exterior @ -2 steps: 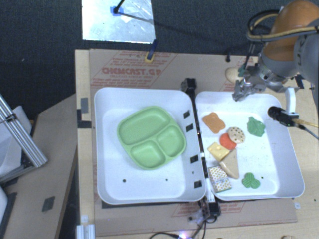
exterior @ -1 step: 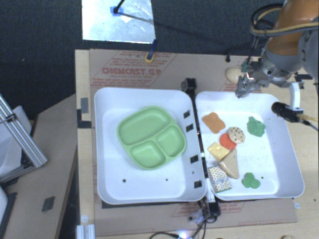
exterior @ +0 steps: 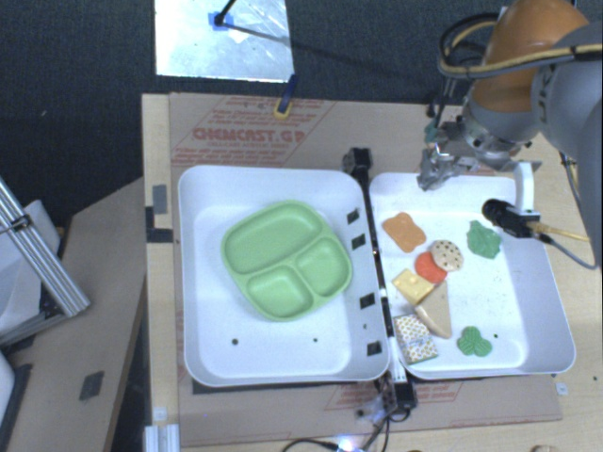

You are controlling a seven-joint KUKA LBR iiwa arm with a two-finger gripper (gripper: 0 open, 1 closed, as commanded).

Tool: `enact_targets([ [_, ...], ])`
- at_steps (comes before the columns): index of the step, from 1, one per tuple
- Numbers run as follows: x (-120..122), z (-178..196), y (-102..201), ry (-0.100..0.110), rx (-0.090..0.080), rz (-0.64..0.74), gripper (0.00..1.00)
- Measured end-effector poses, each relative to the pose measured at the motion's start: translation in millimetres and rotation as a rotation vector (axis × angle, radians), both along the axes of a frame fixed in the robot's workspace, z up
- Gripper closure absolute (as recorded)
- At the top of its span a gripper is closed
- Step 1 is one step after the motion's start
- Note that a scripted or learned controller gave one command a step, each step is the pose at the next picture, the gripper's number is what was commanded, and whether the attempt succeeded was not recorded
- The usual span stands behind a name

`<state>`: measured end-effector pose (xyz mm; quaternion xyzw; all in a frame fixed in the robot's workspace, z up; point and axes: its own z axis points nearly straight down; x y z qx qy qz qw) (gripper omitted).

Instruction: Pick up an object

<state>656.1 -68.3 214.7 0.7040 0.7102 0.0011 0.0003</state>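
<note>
jaws over right bin (exterior: pixel 551 332), toy foods inside, green tray (exterior: pixel 286 259) left

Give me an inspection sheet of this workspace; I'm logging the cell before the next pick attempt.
Surface: two white bins, left bin and right bin, on a cardboard sheet.
Job's things: small food-like pieces in the right bin, among them an orange piece, a green leafy piece, a yellow wedge.
Clutter: green divided plate in the left bin.
Grippers: gripper above the right bin's far edge, nothing seen between its fingers.
Cables: yellow-and-black hoses on the arm.
Surroundings: dark floor, foil sheet.
</note>
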Motion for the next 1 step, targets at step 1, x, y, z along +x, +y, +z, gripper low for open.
enact_targets([
  [1,-1.1,0.2,-5.1,0.000,-0.001,-0.007,1.00],
])
